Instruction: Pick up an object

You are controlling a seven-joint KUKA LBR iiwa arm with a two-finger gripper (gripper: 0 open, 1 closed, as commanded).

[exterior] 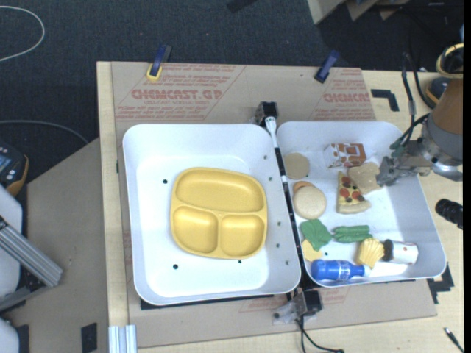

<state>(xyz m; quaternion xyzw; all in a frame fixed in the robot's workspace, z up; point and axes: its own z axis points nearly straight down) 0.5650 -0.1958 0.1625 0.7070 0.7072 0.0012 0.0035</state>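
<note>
Landmark = yellow tray (218,212), a three-compartment plate lying flat in the middle of the left bin (147,197). Everything else sits to the tray's right, in the right bin (430,226).

Closest to the tray, just across the bin divider: tan round disc (297,165) level w/ tray's top edge, and a pale bun-like round (310,201) below it, level w/ tray's middle. Lower, level w/ tray's bottom edge: green leafy piece (316,233) w/ a small yellow bit touching its underside, then a green pod-shaped item (351,233) farther right. Below tray level, near the right bin's front wall: blue bottle (338,271) lying on its side, a yellow ridged piece (371,253), and a white tube w/ dark cap (401,252).

Farther right of the tray, upper part: orange-and-white waffle-like square (347,153), pizza slice (352,193) below it, and a tan bread-like piece (363,176) touching the slice's top right.

Gripper (391,169) sits far right of the tray, down in the right bin, right beside the tan bread-like piece. Fingers: can't tell how far apart, and can't tell if anything's between them; too small + dark.
</note>
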